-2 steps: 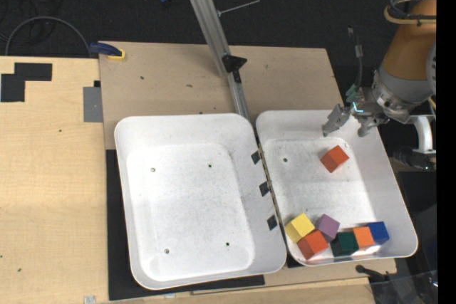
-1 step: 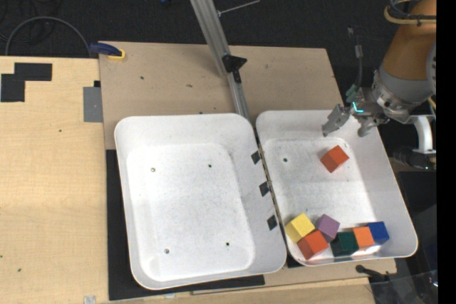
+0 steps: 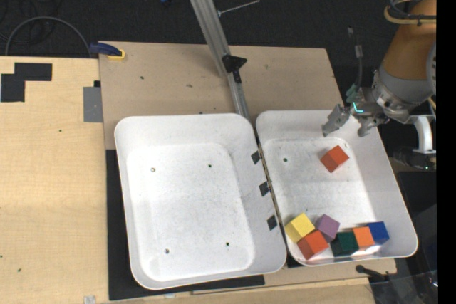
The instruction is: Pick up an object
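An orange-red cube (image 3: 334, 158) lies alone in the upper part of the right bin (image 3: 388, 174). Along that bin's near edge sit several small blocks: yellow (image 3: 301, 226), purple (image 3: 328, 226), red (image 3: 312, 244), dark green (image 3: 345, 243), orange (image 3: 364, 236) and blue (image 3: 378, 231). My gripper (image 3: 352, 124) hangs above the bin's far right corner, up and to the right of the orange-red cube. Its two fingers are spread apart with nothing between them.
The left bin (image 3: 135, 153) sits beside the right one, with black clips along the shared edge. A slanted aluminium bar (image 3: 210, 25) rises behind the bins. The arm's orange band (image 3: 412, 46) is at the right.
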`<move>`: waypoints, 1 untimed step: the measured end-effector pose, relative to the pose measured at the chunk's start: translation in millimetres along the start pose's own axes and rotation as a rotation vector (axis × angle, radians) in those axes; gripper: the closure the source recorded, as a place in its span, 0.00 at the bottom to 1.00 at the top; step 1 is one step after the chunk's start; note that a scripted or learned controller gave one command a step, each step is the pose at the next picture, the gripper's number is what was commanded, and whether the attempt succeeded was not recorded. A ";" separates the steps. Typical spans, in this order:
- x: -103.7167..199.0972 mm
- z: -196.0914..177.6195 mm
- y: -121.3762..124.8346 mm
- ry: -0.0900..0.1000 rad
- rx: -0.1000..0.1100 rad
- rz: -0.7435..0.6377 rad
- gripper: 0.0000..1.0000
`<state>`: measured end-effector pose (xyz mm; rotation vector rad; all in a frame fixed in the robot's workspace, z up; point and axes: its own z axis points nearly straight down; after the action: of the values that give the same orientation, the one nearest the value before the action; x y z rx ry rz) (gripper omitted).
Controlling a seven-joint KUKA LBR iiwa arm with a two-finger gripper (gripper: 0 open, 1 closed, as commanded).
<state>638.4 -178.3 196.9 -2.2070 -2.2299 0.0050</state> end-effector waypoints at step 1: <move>-9.1 102.7 -1.4 0.002 0.005 0.011 0.00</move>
<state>636.5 -187.3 94.3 -2.2157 -2.2143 0.0094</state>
